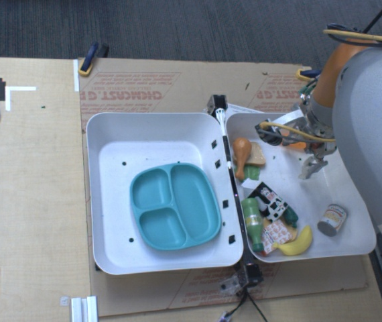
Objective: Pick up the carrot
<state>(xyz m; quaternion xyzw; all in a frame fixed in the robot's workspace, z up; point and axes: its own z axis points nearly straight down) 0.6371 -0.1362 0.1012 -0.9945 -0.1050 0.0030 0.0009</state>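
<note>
Gripper (309, 168) over right bin (352, 243), grip state unclear; cardboard (131, 89) print mirrored, unreadable; carrot (297, 146) nearby.

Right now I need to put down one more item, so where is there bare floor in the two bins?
Left bin: a bare strip all around the teal plate. Right bin: bare floor between the can, the banana and the tool. Its left side is crowded: chicken leg, cow toy, green bottle.

My grey arm reaches in from the right, wrist bent down, end effector (309, 168) hanging low.
</note>
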